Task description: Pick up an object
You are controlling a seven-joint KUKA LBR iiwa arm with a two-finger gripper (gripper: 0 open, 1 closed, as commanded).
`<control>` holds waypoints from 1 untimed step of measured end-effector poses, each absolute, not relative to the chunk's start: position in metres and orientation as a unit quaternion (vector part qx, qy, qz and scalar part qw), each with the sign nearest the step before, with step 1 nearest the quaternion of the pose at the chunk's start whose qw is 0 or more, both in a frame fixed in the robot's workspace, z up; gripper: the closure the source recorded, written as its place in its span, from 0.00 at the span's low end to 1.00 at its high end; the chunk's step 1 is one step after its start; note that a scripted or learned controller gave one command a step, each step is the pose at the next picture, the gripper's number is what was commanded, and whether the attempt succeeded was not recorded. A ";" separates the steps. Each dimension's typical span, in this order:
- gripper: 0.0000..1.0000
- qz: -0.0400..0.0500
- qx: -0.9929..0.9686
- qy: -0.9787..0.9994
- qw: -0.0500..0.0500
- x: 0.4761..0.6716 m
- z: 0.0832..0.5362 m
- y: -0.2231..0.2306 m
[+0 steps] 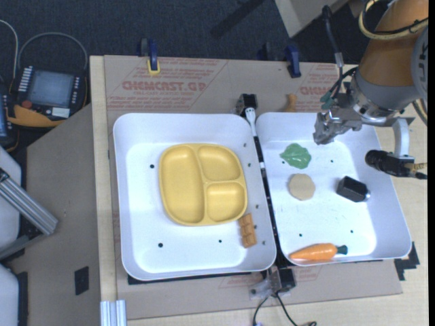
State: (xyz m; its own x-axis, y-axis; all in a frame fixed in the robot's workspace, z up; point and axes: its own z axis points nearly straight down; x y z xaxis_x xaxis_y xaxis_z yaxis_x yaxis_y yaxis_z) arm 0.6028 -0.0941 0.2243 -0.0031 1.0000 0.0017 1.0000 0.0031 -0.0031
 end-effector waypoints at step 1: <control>1.00 0.001 -0.705 -0.709 0.002 0.589 0.214 -0.041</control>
State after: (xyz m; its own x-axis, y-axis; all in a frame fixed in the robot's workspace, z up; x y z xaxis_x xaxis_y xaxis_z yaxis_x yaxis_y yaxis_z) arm 0.5887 -0.0409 0.2143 -0.0046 1.0000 0.0018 1.0000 0.0046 -0.0034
